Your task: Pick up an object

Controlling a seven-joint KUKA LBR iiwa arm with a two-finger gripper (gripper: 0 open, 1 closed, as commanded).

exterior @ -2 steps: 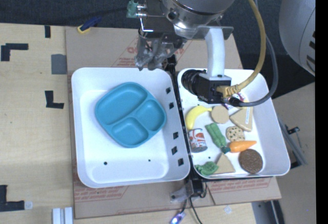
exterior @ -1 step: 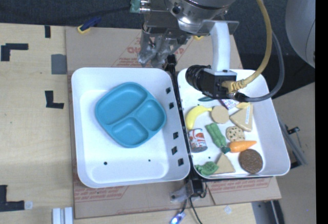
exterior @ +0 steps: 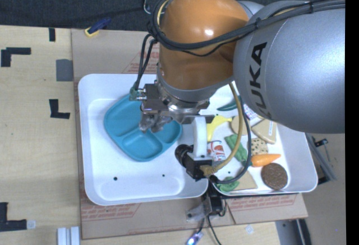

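Glossy blue divided plastic tray (exterior: pixel 137 133) in left white bin (exterior: pixel 95 143)

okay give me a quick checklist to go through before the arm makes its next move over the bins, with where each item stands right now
1. Gripper is over a target: ok. It sits above the blue divided tray in the left bin.
2. Something is between the fingers: cannot tell. The wrist blocks the view of the tips.
3. Tray lies flat and free: ok. It rests on the bin floor with nothing stacked on it.
4. Cables clear of objects: not ok. A cable loop hangs down over the items in the right bin.
5. Other objects stay put: ok. The carrot and the brown round cookie lie in the right bin, away from the gripper.
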